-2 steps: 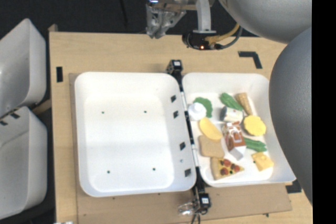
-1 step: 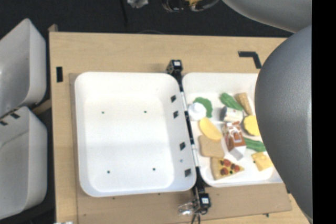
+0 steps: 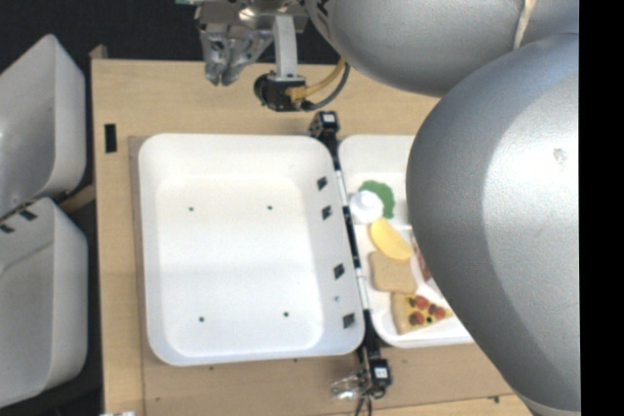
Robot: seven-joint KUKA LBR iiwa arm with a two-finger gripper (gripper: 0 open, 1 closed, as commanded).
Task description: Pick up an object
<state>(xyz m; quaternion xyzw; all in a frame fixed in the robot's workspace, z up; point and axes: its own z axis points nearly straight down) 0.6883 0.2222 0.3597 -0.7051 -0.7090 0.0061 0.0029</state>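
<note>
Hanging above the far edge of the bench (image 3: 117, 209), beyond the left bin (image 3: 234, 248), the gripper (image 3: 226, 63) points down with nothing visible between its fingers; whether the jaws are open or closed cannot be told. All objects lie well apart from it in the right bin (image 3: 390, 151), near the divider: 1 green item (image 3: 382, 195), 1 white round piece (image 3: 366, 206) touching it, 1 yellow piece (image 3: 391, 241), 1 tan slice (image 3: 392, 275) and 1 pizza slice (image 3: 419, 312). 2 white bins stand side by side, with the grey arm (image 3: 507, 209) covering most of the right one.
</note>
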